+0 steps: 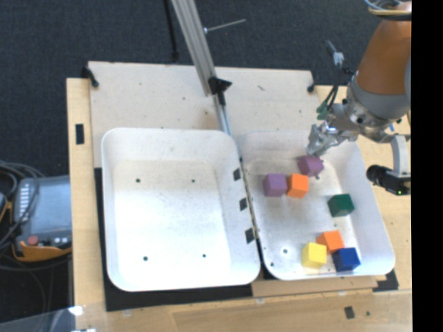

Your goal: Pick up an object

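Observation:
The right bin (277, 147) holds several small blocks. A purple block (311, 164) lies right under the tip of my gripper (318, 146), which reaches down from the upper right over the bin's far part. The view does not settle whether that block is touched or gripped. Just left of it, a second purple block (275, 184) and an orange block (298, 185) sit side by side. A green block (340, 205) rests near the right wall. At the front right corner are an orange block (333, 240), a yellow block (314, 254) and a blue block (346, 259).
The left bin (173, 206) stands beside the right one, with a dark divider strip between them. A metal pole (197, 40) slants up from the bench behind the bins. A grey device with cables (41, 213) sits off the bench at the left.

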Controlling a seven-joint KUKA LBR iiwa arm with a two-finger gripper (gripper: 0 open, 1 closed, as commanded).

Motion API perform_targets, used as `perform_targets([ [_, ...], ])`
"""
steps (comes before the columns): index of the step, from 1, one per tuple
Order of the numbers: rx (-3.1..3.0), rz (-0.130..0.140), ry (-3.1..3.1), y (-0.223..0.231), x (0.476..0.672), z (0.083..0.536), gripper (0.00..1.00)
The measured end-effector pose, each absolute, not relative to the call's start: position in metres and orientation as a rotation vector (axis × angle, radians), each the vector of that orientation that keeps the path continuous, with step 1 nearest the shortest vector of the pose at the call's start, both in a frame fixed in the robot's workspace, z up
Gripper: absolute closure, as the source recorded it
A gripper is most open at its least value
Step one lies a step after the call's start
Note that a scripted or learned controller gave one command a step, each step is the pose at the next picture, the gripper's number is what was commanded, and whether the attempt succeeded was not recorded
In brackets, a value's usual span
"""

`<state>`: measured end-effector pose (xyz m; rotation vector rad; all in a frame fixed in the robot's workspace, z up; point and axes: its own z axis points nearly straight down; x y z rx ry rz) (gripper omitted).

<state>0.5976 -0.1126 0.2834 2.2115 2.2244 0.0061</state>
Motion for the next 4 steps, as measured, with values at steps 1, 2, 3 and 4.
perform_targets([
  [1, 2.216, -0.001, 2.225, -0.067, 0.571, 0.276, 1.00],
  [2, 2.214, 0.001, 2.229, -0.012, 0.552, 0.276, 1.00],
  [3, 2.215, 0.001, 2.231, 0.034, 0.539, 0.277, 1.00],
  [4, 2.215, -0.001, 2.231, 0.081, 0.518, 0.273, 1.00],
])
